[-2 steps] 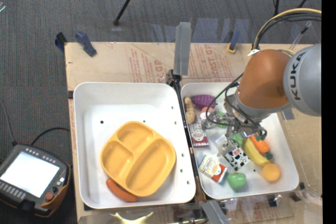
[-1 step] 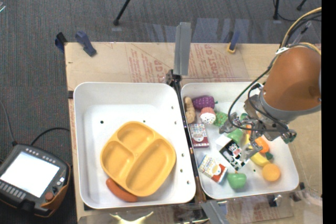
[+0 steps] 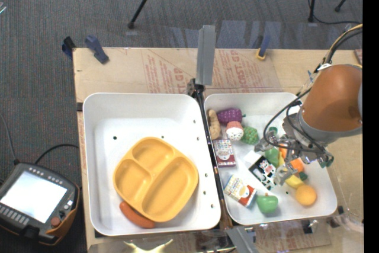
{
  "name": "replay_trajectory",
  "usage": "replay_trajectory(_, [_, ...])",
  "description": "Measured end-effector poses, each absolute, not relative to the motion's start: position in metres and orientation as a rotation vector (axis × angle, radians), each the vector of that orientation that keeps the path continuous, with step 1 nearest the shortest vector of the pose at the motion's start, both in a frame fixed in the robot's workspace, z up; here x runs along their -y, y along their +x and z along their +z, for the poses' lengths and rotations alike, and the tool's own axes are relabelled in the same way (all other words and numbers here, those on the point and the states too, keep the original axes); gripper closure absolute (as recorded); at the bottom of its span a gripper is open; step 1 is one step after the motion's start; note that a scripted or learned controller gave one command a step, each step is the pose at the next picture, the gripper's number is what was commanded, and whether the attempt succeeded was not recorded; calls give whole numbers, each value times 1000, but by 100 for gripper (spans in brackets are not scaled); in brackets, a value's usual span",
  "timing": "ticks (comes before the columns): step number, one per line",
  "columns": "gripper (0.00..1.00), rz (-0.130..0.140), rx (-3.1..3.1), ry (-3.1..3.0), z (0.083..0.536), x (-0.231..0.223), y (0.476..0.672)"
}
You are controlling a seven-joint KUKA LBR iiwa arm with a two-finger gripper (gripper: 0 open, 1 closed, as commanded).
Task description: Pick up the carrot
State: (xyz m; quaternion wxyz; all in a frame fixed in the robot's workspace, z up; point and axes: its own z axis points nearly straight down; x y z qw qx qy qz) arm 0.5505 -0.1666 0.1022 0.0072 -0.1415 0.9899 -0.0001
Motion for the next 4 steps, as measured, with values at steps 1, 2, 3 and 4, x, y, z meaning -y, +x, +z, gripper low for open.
replay_trajectory(1, [100, -19, -3073, -449, 118, 167, 557])
replay_trajectory(2, [100, 1, -3137, 37, 165, 149, 593])
replay_trajectory(3, [100, -12, -3115, 92, 108, 207, 513])
replay_trajectory(4, [100, -8, -3121, -131, 349, 211, 544])
